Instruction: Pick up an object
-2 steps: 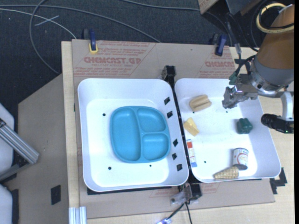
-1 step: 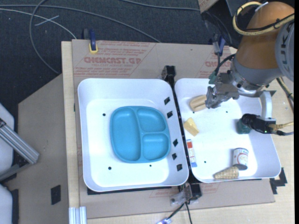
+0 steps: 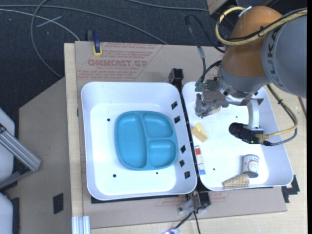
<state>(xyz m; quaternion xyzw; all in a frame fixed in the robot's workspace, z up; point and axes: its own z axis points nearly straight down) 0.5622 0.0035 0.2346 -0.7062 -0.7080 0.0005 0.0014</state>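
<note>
Grey arm [image 3: 287,48] in from right, tool [image 3: 206,106] pointing down

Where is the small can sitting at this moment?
In the camera view, the small can lies in the right bin, near its lower right corner, just up and right of the waffle cone.

Blue tray [image 3: 145,140], yellow block [image 3: 199,132], white bins [image 3: 97,130]

There are two white bins [image 3: 97,169], one blue plate [image 3: 145,139], one yellow wedge [image 3: 199,132], one can [image 3: 250,164], one cone [image 3: 236,181] and one packet [image 3: 199,160].
</note>
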